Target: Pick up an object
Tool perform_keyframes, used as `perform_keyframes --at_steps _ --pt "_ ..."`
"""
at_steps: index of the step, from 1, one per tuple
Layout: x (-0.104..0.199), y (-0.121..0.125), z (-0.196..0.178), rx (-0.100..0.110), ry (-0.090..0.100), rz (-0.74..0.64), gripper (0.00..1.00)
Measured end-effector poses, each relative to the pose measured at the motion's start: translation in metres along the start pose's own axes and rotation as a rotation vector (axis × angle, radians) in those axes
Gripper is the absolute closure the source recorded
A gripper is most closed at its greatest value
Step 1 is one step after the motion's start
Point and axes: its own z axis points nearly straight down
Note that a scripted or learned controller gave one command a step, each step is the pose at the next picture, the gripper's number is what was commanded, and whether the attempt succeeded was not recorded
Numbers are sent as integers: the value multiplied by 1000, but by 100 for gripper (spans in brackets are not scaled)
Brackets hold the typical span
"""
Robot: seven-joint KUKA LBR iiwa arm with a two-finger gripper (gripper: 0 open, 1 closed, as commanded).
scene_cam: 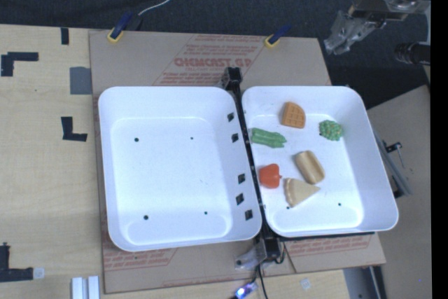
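Over the bench my gripper [341, 38] hangs empty, fingers seemingly parted; next I must descend toward the waffle [293, 115]

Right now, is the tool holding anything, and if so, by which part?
Nothing is held. The tool hangs above the bench beyond the right bin, with nothing between its fingers; all five items lie in that bin.
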Motion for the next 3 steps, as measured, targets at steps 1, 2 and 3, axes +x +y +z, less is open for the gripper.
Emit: perform_keyframes --at_steps 1,2,3 --pt "-52 2 36 -11 0 -4 100" --pt "17 3 11 -19 2 -15 100" --pt "80 1 -40 -21 2 -16 100"
